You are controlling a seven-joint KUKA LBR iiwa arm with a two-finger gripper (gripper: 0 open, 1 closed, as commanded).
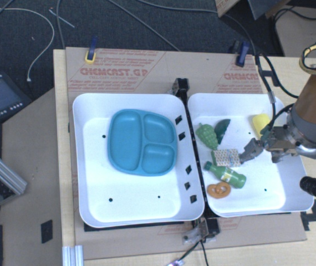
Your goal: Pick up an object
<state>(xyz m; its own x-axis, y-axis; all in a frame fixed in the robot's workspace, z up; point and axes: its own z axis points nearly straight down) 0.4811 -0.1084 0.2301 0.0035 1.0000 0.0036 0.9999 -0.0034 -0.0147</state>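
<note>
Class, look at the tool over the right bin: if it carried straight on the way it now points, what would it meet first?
Pointing toward the view's left, the tool would probably first meet the small speckled block just ahead. Height is hard to judge from above, so it might pass over it.

Two white bins (86, 148) on a tan board printed with red lettering. Left bin carries a light blue divided plate (142, 142). Right bin: a yellow piece (260, 122) at the far side, a green lump (207, 135) beside a darker green one (222, 127), a grey speckled block (226, 158), a green bottle (228, 175), an orange-brown pretzel (219, 190) nearest. Blue clamps (91, 50) on the far edge.
</note>
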